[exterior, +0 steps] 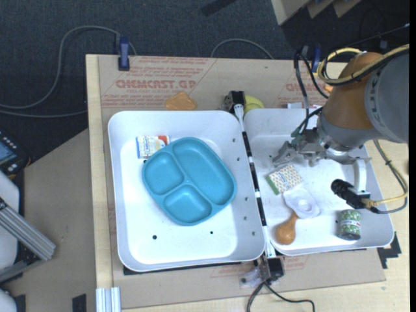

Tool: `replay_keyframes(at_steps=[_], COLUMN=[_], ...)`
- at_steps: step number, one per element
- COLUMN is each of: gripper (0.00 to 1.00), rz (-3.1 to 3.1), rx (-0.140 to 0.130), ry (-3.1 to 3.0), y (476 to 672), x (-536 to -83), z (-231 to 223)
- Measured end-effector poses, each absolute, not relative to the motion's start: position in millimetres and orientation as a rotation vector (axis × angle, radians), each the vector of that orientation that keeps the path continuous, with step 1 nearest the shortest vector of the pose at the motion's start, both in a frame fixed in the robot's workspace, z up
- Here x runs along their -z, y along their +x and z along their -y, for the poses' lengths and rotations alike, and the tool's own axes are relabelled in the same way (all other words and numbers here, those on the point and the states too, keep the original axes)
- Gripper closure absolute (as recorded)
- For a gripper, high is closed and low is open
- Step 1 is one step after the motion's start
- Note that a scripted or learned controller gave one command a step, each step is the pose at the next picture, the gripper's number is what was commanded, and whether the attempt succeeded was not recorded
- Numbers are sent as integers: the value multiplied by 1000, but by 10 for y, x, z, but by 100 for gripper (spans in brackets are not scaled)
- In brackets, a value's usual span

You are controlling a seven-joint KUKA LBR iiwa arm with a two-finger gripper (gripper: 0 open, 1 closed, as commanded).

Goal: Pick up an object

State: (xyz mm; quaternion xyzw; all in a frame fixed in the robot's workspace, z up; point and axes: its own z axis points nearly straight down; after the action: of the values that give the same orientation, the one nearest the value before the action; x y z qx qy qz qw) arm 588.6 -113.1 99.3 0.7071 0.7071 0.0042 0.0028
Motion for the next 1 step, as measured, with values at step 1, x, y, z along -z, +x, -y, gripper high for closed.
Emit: replay_keyframes(at_steps=[1], gripper=[0], rz=[-2223], rx=[3], ry=[2226], y=[5655], x=[-839], z=[1053])
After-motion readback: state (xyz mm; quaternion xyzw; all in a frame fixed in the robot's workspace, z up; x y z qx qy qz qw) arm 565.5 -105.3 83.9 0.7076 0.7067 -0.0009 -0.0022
